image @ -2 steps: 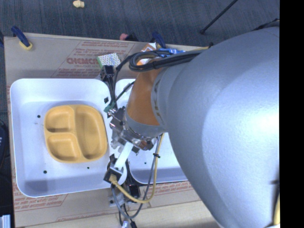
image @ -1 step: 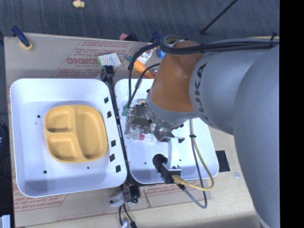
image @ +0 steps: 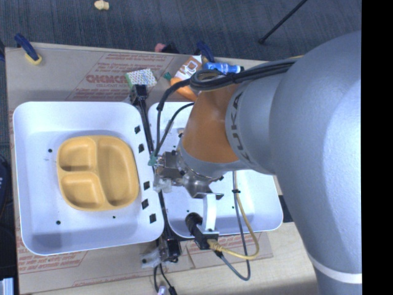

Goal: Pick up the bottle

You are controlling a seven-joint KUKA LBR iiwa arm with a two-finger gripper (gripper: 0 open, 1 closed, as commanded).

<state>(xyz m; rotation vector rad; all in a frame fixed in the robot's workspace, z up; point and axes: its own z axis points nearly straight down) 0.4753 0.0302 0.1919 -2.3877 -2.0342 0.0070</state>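
My gripper (image: 186, 182) hangs low over the left part of the right white bin (image: 265, 219), close to the wall it shares with the left bin. The grey arm and its orange band (image: 212, 128) cover most of that bin, so what lies under them is hidden. Cables run from the wrist down to the bench's front edge.
The left white bin (image: 31, 165) holds a yellow divided tray (image: 98, 171). Behind the bins lie a small patterned box (image: 141, 77), an orange and white packet (image: 186, 67) and a blue item (image: 222, 68). A blue clamp (image: 27, 48) grips the bench's far left corner.
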